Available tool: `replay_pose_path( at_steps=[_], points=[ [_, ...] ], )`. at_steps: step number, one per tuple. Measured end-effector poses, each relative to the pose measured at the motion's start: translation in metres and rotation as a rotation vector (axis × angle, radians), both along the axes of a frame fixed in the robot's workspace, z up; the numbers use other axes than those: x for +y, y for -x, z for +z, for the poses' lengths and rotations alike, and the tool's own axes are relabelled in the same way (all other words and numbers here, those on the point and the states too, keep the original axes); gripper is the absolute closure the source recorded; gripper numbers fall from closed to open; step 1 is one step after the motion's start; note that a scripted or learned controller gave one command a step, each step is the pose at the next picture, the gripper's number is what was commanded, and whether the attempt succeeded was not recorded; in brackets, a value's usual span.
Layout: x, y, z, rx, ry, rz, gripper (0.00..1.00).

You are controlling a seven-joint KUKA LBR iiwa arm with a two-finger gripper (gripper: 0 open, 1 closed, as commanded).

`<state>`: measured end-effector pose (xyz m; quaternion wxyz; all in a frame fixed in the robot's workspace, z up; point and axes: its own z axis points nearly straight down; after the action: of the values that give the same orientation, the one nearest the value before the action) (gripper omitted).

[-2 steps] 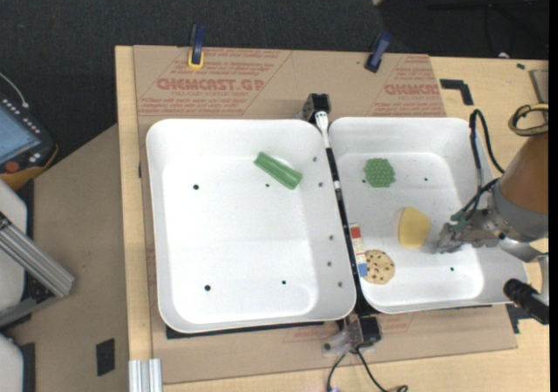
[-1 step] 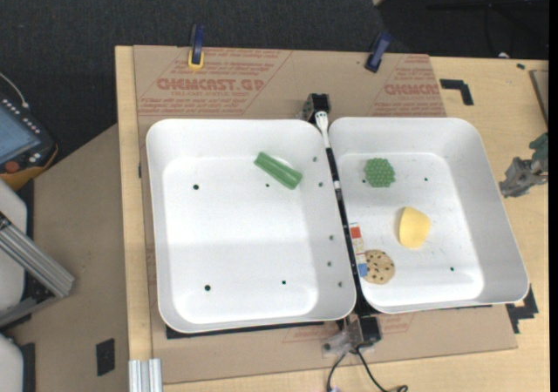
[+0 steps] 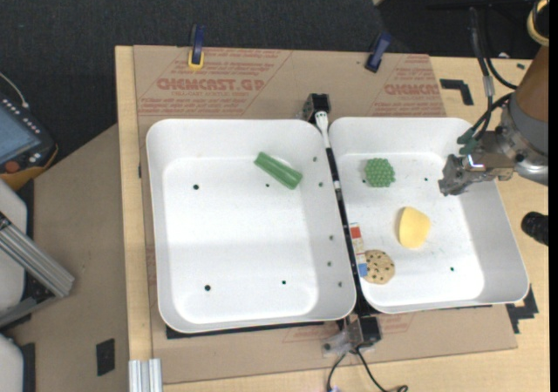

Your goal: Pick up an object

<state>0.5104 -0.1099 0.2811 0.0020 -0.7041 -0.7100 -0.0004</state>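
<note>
Nearest to us, at the front edge of the counter (image 3: 261, 355), we see a small black fitting (image 3: 362, 332) with a cable trailing off below it, sitting just under the seam where the two bins meet. Above it lies the right bin (image 3: 488, 281), and close to its front left corner we find a round cookie (image 3: 378, 266) with dark chips, just beside a narrow strip with red and blue marks (image 3: 357, 246) that runs along the divider. A little farther back and to the right, we see a yellow rounded object (image 3: 414, 227) lying alone on the white floor. Farther still, near the back of the same bin, rests a green bumpy ball (image 3: 378, 172).

The left bin (image 3: 174, 233) holds a single green cylinder (image 3: 278, 170), lying tilted toward its back right corner, well apart from everything else.

At the right bin's far right side we see the hand (image 3: 455, 178) low over the bin's rim, reaching in from the right on the grey arm (image 3: 523, 142). It touches none of the objects, and nothing sits between its tips. We cannot tell how far apart its tips stand, since they are small and dark from this angle.

Beyond the bins, two blue clamps (image 3: 197, 46) hold the brown board at the counter's far edge.
</note>
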Motion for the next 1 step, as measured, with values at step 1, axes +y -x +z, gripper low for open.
replay_pose_path(
  at_steps=[1],
  points=[
    [0.0957, -0.0059, 0.0216, -0.007, 0.002, 0.003, 1.00]
  ],
)
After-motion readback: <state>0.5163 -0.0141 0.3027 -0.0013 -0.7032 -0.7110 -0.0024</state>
